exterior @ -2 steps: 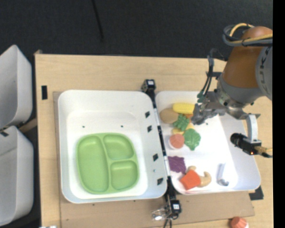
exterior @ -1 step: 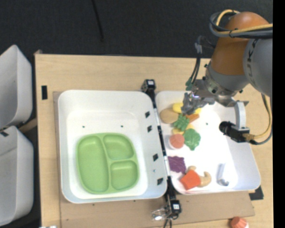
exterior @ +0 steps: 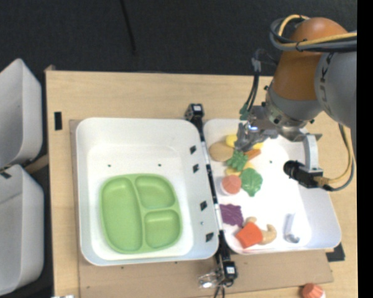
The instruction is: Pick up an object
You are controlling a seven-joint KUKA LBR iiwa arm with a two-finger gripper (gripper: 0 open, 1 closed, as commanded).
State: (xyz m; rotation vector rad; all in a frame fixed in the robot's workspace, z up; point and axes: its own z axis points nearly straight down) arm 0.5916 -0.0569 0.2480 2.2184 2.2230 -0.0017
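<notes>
The right bin (exterior: 311, 210) holds several toy foods. My gripper (exterior: 246, 143) hangs low over the bin's far left corner, directly above a cluster of a yellow piece (exterior: 232, 141), an orange piece (exterior: 253, 154) and a leafy green piece (exterior: 237, 162). A tan oval piece (exterior: 219, 151) lies just left of the gripper. Closer to the front lie a pink-red round piece (exterior: 231, 184) and a green broccoli-like piece (exterior: 252, 182). I cannot see anything lifted off the bin floor.
At the front of the right bin lie a purple piece (exterior: 231, 215), an orange-red block (exterior: 249, 234), a tan curved piece (exterior: 268, 233) and a pale grey piece (exterior: 291, 228). The left bin (exterior: 93, 141) holds a green divided tray (exterior: 140, 212). A small orange object (exterior: 309, 290) lies on the bench's front edge.
</notes>
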